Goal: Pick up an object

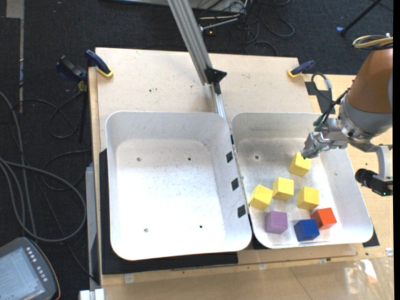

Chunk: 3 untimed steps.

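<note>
Two white bins sit side by side on the tabletop (156, 80). In the right bin (350, 186), the end effector (310, 152) touches a tilted yellow cube (300, 165); whether it grips, I cannot tell. Three yellow cubes (284, 188), purple (276, 222), blue (306, 229) and orange (325, 217) cluster nearby.

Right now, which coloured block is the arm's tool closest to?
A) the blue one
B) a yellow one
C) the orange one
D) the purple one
B: the tool sits right above a yellow block that lies apart from the other blocks, while the purple block, blue block and orange block lie nearer the bin's front edge.
</note>
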Each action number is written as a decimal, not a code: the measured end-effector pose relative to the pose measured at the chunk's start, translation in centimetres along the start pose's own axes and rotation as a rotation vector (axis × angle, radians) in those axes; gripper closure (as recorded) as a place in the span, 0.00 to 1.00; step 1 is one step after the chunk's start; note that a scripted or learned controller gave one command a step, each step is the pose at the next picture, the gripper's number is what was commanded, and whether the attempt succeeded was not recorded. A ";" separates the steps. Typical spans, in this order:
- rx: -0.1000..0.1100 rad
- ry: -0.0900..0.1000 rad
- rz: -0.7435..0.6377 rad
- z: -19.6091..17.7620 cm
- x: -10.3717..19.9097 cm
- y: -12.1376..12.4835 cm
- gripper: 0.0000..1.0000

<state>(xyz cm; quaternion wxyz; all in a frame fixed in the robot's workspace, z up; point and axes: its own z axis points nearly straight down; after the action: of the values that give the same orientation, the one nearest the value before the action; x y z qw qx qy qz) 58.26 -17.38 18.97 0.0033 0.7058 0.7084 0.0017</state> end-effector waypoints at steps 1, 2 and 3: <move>-0.002 -0.001 0.000 -6.4 0.0 0.5 1.00; 0.001 0.000 0.000 -9.6 0.0 0.7 1.00; 0.004 0.002 -0.004 -9.9 5.1 2.2 1.00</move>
<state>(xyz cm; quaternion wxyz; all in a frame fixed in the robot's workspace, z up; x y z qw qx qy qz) 60.38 -12.28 28.88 0.0011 0.7045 0.7097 0.0010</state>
